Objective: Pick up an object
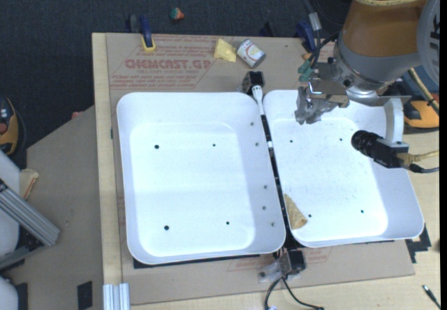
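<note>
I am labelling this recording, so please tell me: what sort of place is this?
Probably a robotics lab test bench: a robot arm reaches over the right bin, beside a left bin, both on a printed board.

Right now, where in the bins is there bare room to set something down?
The left bin is bare from wall to wall. In the right bin, the middle and near-right floor is free. Tighter spots: its far-left corner, under the gripper, and its near-left corner, where a tan scrap lies by the wall.
</note>
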`<action>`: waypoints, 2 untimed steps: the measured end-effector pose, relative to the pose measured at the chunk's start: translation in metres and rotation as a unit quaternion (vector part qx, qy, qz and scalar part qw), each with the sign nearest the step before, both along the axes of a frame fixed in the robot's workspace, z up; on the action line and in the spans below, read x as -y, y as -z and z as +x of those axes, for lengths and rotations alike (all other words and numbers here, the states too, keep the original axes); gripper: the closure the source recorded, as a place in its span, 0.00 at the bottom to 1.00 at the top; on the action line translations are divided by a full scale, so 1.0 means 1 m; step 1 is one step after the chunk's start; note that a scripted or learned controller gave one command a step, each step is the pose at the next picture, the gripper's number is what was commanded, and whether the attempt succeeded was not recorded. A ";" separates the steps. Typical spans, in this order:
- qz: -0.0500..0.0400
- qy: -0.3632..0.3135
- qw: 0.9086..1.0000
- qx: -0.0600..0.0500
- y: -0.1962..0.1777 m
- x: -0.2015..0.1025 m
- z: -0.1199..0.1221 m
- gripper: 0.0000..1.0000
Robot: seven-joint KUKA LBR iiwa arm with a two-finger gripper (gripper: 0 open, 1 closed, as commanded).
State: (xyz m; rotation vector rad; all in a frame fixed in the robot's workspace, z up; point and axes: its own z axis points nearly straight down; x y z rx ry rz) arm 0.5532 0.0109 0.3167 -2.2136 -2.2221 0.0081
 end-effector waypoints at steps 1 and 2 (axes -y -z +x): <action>0.000 0.003 1.000 0.007 -0.052 0.021 -0.036 1.00; 0.000 0.000 1.000 0.013 -0.182 0.002 -0.018 1.00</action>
